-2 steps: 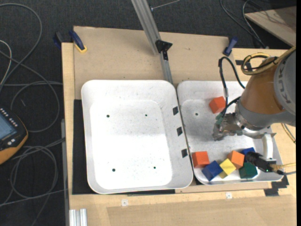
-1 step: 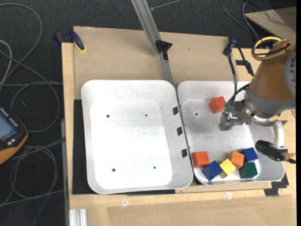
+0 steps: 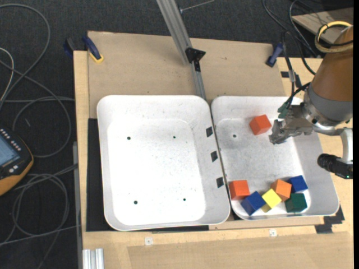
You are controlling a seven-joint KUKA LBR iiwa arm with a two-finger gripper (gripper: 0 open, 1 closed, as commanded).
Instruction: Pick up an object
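The arm (image 3: 331, 83) comes in from the right side and its gripper (image 3: 279, 132) hangs over the right bin (image 3: 224, 112), in the upper part of it. I cannot tell from this view if the jaws are open or closed, because they look dark and small. No block can be seen between them.

Just to the left of the gripper lies an orange cube (image 3: 259, 124) on the floor of the right bin, very near to the gripper; whether they touch is not clear.

The other blocks are together along the near edge of the same bin: an orange block (image 3: 239, 189), a blue block (image 3: 252, 202), a yellow block (image 3: 271, 198), a second orange block (image 3: 283, 188), another blue block (image 3: 298, 182) and a dark green block (image 3: 296, 203).

The left bin (image 3: 106, 116) stands just beside the right one on the wooden bench (image 3: 140, 60).
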